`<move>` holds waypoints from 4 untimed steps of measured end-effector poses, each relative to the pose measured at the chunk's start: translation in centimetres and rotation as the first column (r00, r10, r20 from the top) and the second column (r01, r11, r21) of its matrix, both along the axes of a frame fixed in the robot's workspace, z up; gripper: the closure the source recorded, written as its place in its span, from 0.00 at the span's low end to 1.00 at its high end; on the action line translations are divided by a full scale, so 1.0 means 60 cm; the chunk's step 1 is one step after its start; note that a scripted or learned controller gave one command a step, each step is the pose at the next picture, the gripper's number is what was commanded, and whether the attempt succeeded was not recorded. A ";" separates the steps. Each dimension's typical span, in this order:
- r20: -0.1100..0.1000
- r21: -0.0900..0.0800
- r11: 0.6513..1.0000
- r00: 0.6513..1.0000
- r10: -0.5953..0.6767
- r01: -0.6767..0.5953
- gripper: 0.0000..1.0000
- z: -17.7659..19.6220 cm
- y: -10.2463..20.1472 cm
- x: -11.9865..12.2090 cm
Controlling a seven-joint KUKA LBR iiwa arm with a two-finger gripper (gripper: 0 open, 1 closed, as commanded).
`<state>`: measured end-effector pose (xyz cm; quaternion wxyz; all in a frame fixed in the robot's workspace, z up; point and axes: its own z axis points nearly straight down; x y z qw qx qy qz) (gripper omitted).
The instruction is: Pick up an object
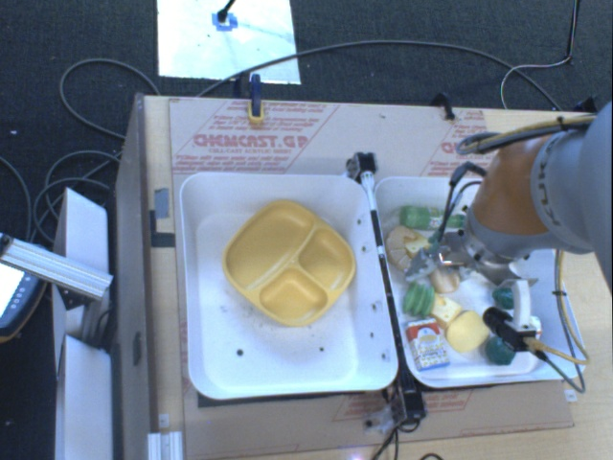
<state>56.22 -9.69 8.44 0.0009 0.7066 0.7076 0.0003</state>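
Hovering over the right bin [551,367], hand [424,260] sits low among the toy food, jaw state unclear; nearest pick, the green piece [419,300], lies just on its near side.

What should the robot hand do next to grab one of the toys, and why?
Probably lower a little and close on something. The gripper sits low in the right bin, among the crowded toy food, next to a pale piece and a green piece. Nothing can be seen held between its fingers, so no object looks picked yet. The yellow plate lies in the left bin.
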 end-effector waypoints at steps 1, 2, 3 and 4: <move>0.001 0.001 1.000 1.000 0.002 -0.002 0.00 0.001 0.022 0.089; -0.056 0.013 1.000 0.998 -0.007 0.008 0.00 -0.009 0.011 0.160; -0.029 0.008 1.000 1.000 -0.002 0.002 0.00 -0.007 -0.041 0.160; -0.001 0.001 1.000 1.000 0.001 -0.001 0.00 0.000 0.020 0.071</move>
